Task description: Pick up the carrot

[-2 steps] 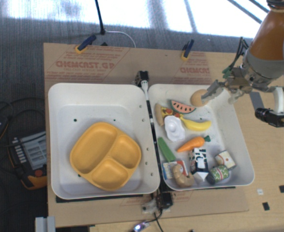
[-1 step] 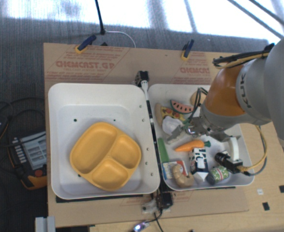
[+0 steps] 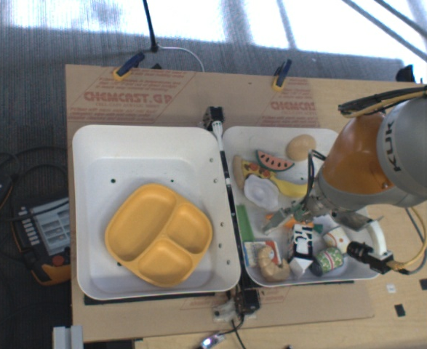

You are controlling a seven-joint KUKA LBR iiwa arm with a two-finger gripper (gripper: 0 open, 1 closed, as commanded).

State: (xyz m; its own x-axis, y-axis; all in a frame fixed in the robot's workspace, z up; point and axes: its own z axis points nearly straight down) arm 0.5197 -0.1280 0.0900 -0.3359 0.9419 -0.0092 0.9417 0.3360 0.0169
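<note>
The arm's orange band and grey wrist hang over the right bin [image 3: 231, 195], and my gripper [image 3: 300, 215] is low among the toy food at the bin's middle. Just left of the gripper lies a small orange piece with a grey-green end, which looks like the carrot [image 3: 271, 217]; the gripper's body partly covers it. From this view I cannot make out whether the carrot is held.
Around the gripper lie a watermelon slice [image 3: 273, 161], a tan egg shape [image 3: 300, 147], a banana [image 3: 289, 187], a white round lid [image 3: 259, 191], a black-and-white carton [image 3: 302, 240], a green ball [image 3: 329, 259] and a pastry [image 3: 271, 269]. The left bin [image 3: 89, 158] holds a yellow divided plate [image 3: 158, 233].
</note>
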